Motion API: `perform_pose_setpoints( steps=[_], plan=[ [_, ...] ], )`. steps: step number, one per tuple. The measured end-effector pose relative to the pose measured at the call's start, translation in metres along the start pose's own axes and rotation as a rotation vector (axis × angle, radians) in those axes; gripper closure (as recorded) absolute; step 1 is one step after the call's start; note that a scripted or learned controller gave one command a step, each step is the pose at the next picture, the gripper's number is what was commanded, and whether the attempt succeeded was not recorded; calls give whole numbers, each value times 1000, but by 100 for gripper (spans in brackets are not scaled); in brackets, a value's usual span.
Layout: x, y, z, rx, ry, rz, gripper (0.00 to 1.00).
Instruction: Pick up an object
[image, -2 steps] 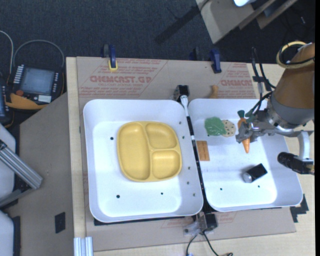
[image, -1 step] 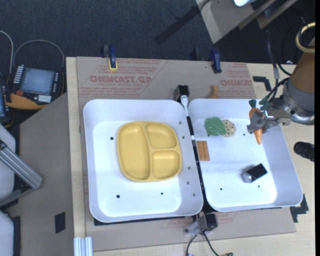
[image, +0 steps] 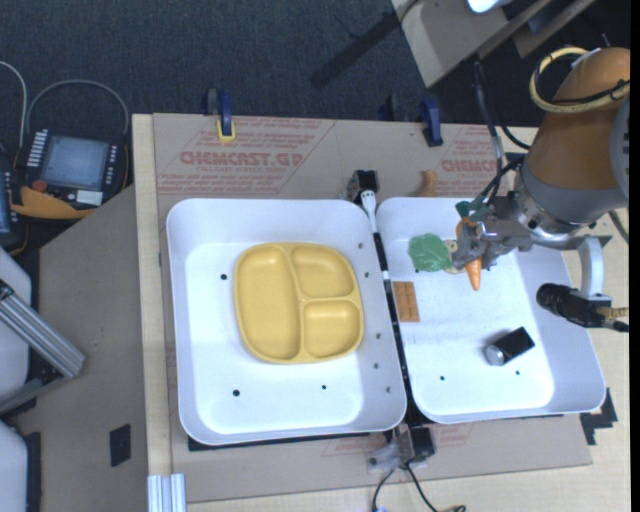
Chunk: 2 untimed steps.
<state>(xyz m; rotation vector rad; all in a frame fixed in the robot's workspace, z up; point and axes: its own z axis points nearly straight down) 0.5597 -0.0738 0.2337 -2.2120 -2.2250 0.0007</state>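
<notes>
While the surface (image: 250, 150) carries two white bins side by side, the left bin (image: 200, 330) holds a yellow tray (image: 297, 301). Over the right bin (image: 560, 385), the arm (image: 575, 140) sets its pincer (image: 474, 250) at an orange carrot (image: 474, 274) beside a green toy (image: 431, 252); its grip cannot be told. Nearer lie a black block (image: 510, 346) and brown card (image: 404, 301).

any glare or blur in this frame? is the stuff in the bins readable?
Camera view: the left bin has a blown-out white floor, no texture; the yellow divided plate is sharp with soft shading. The right bin is evenly lit, and the green object and black-grey object are clear. The gripper is cluttered and hard to read beside the orange piece.
</notes>
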Motion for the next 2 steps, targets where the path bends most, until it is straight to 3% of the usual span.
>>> perform_pose_setpoints(
  steps=[2],
  plan=[
    [111,10,7,-3,-1,0,100]
  ],
)
